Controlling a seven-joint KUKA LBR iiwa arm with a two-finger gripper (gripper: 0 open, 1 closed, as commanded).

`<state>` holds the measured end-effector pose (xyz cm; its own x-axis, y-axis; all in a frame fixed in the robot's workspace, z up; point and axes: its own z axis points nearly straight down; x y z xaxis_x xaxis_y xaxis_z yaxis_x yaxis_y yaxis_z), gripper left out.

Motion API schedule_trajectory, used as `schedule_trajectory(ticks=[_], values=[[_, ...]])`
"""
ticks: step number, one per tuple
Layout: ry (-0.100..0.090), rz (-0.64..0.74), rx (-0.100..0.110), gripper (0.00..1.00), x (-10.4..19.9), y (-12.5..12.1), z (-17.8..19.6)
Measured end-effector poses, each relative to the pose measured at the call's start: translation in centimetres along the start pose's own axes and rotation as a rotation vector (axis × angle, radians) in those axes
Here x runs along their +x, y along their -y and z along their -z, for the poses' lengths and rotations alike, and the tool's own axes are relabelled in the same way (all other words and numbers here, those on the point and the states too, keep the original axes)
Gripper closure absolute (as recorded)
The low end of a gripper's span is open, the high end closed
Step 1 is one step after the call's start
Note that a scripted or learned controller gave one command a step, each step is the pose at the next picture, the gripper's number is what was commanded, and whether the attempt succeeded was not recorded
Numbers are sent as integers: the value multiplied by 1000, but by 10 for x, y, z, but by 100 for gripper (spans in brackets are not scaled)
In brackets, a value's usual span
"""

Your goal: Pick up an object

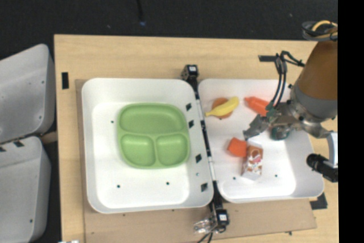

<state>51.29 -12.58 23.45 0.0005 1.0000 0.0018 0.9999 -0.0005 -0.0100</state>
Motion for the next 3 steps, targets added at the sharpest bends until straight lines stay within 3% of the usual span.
schedule_trajectory(ticks=[1,3], values=[[2,3,-11,0,0,-2,5],[4,0,-11,0,-9,-10,-100]])
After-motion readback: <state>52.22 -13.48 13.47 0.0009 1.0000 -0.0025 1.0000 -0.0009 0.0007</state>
